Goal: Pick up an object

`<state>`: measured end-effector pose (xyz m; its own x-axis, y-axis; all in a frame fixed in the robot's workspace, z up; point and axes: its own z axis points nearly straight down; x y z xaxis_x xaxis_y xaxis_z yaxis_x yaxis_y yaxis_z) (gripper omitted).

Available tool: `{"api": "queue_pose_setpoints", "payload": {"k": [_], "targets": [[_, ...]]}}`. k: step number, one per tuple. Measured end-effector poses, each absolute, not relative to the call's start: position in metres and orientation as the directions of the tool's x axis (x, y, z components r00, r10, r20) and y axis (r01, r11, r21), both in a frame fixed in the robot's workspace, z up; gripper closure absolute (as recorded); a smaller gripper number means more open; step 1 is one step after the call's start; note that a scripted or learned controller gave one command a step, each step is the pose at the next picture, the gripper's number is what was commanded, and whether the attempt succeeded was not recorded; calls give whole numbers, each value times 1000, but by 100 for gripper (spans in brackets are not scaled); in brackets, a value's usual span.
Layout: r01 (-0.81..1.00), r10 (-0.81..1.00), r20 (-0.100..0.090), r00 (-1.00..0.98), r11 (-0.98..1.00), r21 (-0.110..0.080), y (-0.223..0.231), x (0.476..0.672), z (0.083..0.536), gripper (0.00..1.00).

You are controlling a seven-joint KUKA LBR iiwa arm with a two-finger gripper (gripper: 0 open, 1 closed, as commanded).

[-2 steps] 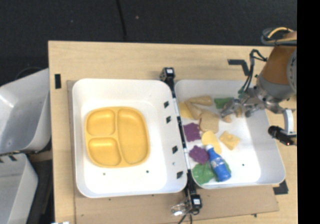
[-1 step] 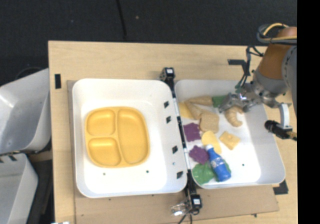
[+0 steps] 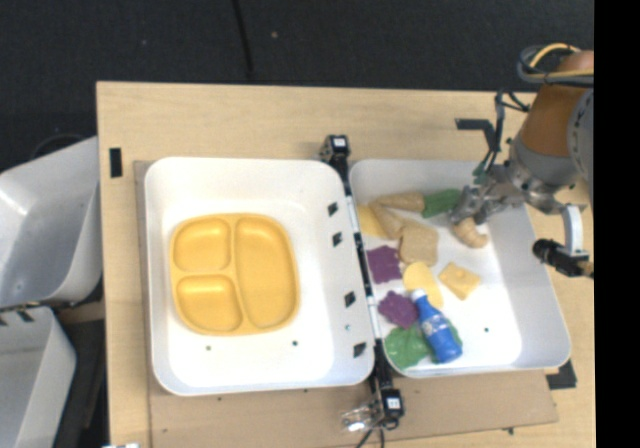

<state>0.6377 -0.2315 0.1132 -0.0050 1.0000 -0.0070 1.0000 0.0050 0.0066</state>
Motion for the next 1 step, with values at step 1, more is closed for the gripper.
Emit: {"api": "queue_pose_setpoints", "payload": {"k": [1], "targets": [[1000, 1000, 0, -8, 8, -2, -112, 615, 111, 100]]}}
